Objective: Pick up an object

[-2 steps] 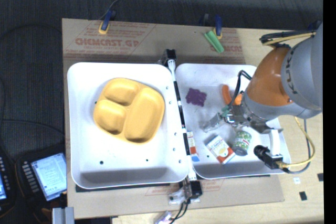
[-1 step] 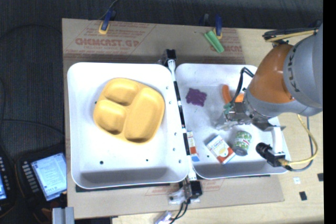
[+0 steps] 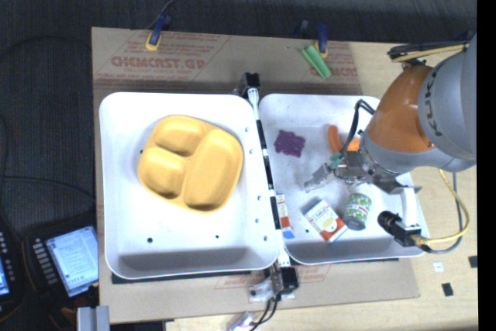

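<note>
Nearest the camera, at the bottom edge, cables and a small connector [image 3: 271, 287] sit below the seam between the two bins.

Jaws [image 3: 319, 177]: grey metal fingers reach leftward from the wrist into the right bin [image 3: 310, 108], low over its floor. They look slightly spread w/ nothing between them, tips over bare white plastic.

Outward from there: a small red-and-white carton [image 3: 325, 218] lies just below the jaws, long axis running diagonally from upper left to lower right. A green-labelled can [image 3: 358, 211] lies beside it to the right, close to or touching it, its round end facing toward the bin's front wall. A purple block [image 3: 290, 143] sits up and left, apart. An orange carrot-like piece [image 3: 334, 137] lies near the wrist, long axis roughly up-down in view.

The left bin [image 3: 116, 167] holds a big yellow lumpy object [image 3: 191, 160].

Risk, as I judge it: closing here likely grabs air, since no item sits between the fingers. Carton and can are crowded, so a descent there could shove one aside or tip the can rolling.
</note>
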Robot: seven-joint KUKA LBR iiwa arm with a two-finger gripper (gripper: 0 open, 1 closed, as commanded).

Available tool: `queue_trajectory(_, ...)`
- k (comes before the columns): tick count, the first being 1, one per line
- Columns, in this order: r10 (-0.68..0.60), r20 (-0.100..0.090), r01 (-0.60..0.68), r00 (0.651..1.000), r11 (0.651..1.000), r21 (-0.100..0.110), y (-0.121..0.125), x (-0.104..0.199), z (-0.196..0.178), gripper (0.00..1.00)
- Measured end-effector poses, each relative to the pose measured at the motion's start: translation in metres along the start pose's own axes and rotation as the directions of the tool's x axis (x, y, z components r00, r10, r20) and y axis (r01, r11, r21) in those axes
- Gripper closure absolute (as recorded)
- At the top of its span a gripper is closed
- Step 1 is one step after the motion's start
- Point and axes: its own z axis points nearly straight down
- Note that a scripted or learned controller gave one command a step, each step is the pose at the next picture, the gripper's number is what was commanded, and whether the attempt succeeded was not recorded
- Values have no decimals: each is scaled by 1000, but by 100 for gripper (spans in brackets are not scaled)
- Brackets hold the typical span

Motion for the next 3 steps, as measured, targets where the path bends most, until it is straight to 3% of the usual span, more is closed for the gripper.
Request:
queue_trajectory(1, 1, 5, -1, 1000, 1000, -7, -45, 29, 10, 0)
queue_trajectory(2, 1, 3, -1, 1000, 1000, -6, -44, 29, 0, 100)
queue_trajectory(3, -3, -3, 3, 1000, 1000, 9, -28, 93, -86, 100)
